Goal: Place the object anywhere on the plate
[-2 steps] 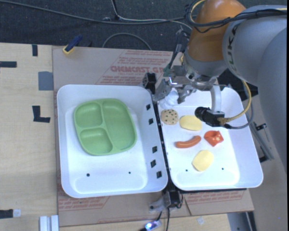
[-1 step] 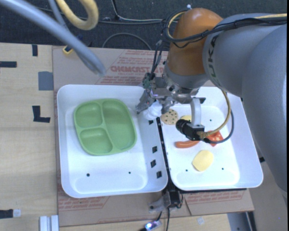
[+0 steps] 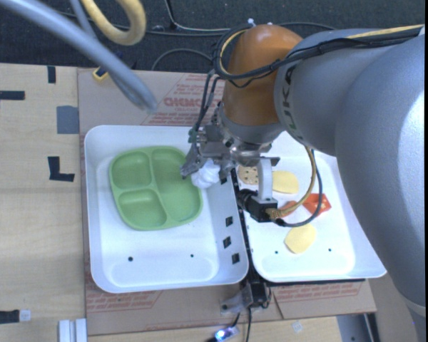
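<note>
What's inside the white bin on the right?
In the right bin lie two yellow pieces and an orange piece. The arm covers the bin's back part, so anything there is hidden.

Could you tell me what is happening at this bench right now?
A grey KUKA arm reaches in from the right, with its tool low over the right edge of the green divided plate in the left bin. A small white object sits at the tool tip by the plate's rim; whether it is gripped is unclear. Yellow pieces and an orange one lie in the right bin.
</note>
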Action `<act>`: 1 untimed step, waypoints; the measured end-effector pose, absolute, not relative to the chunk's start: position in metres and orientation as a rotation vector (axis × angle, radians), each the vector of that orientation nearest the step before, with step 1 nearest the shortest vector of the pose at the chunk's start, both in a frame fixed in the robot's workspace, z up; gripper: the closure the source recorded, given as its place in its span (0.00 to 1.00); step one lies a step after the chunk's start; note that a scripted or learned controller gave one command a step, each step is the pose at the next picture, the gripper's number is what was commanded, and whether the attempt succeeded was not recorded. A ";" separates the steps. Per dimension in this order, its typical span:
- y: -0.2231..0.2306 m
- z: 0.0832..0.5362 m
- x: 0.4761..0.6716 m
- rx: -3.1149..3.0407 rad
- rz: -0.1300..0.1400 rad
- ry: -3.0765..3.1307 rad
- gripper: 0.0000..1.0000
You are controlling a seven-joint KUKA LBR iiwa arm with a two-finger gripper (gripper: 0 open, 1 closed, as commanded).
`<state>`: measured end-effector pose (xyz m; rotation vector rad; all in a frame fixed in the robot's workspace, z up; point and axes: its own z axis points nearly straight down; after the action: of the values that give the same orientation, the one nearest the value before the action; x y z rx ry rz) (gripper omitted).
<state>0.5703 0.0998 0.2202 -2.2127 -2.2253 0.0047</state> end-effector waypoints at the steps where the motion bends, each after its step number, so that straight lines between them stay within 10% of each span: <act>1: 0.149 0.213 0.552 -2.211 0.004 -2.226 1.00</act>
<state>0.5517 0.1487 0.2126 -2.2114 -2.2264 0.0039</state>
